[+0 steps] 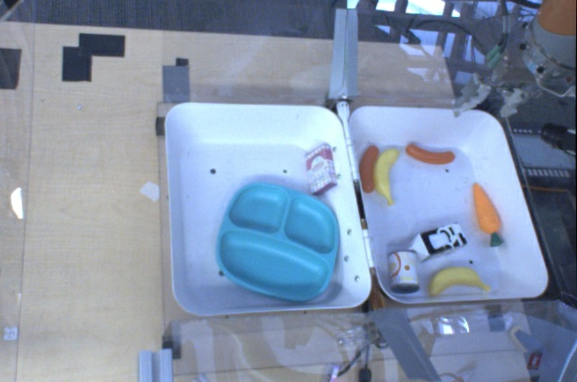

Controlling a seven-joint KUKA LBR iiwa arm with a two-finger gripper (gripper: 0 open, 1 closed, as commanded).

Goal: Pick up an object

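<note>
Gripper [487, 96] sits at the upper right of the frame, over the far rim of the right bin [514, 157]; can't tell from this blur what the claw itself is doing. Nothing picked yet, I'd say.

Left to right: the left bin [194, 191] holds a teal divided plate [279, 240] and a small red packet [320, 168] near its right wall. In the right bin: a red sausage [369, 168] touching a banana [386, 174], another sausage [430, 154], a can [403, 270], a toy car [442, 240], a second banana [458, 280], a carrot [487, 211].

My pick is the carrot: sits apart, so drop straight down across its narrow width.
</note>
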